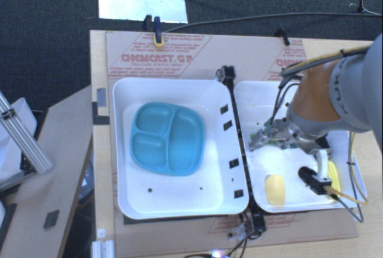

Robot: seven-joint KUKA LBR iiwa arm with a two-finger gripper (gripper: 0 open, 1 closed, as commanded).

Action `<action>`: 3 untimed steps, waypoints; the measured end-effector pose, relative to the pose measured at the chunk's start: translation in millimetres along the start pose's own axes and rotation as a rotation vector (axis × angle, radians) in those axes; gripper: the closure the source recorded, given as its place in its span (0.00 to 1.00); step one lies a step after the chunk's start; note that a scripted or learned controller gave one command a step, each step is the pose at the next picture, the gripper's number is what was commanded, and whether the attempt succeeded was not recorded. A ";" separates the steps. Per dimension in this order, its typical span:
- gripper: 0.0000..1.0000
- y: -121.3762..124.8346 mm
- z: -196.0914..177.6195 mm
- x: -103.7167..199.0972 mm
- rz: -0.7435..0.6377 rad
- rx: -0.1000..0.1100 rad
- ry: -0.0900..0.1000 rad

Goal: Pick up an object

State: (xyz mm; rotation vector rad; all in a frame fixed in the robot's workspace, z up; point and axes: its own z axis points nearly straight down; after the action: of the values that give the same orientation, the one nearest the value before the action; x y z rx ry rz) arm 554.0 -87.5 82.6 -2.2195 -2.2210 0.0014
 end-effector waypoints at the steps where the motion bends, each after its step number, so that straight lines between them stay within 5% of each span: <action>1: 1.00 1.2 -12.3 -0.3 0.000 -0.004 -0.001; 3: 1.00 9.6 -134.3 -11.9 -0.003 -0.008 -0.002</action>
State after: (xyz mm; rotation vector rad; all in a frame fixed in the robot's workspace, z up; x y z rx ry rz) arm 563.8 -99.5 216.9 -2.2214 -2.2293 -0.0053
